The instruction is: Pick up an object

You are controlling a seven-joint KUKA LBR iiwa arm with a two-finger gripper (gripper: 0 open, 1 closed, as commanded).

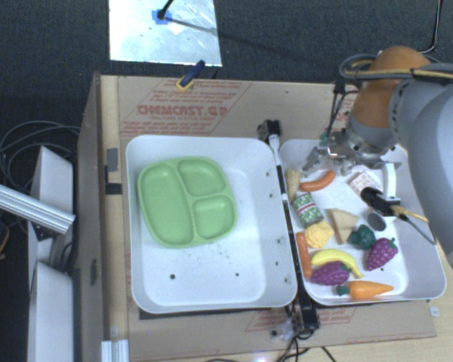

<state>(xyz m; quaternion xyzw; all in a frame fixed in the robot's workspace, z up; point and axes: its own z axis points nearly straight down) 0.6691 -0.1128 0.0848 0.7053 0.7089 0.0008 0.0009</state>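
Note:
The right bin (423,274) holds several toy foods. Among them are a red-orange sausage (318,180), a green can (307,209), a corn piece (318,236), a tan wedge (343,219), broccoli (361,237), purple grapes (380,253), a banana (335,258) and a carrot (366,289). My gripper (326,157) hangs over the back of this bin, just behind the sausage. Nothing shows in its grasp.
The left bin (211,277) carries a green divided plate (187,200). A second carrot (303,253) lies along the right bin's left wall, with a cream piece (293,181) further back. A white-pink packet (362,181) sits under the wrist. The arm covers the bin's back right corner.

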